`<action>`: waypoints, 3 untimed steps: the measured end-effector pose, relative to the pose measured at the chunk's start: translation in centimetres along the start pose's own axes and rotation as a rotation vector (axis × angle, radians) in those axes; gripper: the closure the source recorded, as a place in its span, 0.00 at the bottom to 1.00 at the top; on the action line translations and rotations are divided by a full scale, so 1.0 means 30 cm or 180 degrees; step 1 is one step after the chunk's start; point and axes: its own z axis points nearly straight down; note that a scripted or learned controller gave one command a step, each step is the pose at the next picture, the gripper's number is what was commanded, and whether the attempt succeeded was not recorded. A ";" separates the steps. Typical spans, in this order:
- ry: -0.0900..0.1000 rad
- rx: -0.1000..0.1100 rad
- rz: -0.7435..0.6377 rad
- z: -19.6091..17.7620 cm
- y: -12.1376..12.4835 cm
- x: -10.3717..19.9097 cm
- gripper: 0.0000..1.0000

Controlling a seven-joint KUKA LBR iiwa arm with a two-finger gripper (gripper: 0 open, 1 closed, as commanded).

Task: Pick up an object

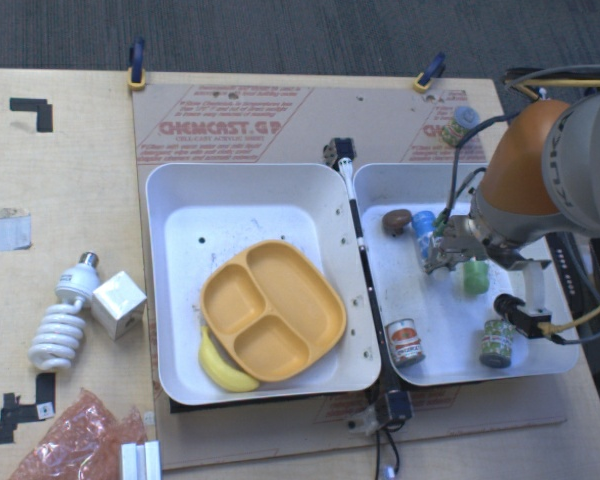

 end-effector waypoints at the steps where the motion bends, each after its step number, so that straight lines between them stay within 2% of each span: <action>1: 0.0000 0.0003 -0.0001 0.002 -0.001 0.000 0.00; 2: 0.0002 0.0006 -0.0004 0.034 -0.208 -0.274 0.00; 3: 0.0000 0.0007 -0.0018 0.035 0.278 -0.186 0.00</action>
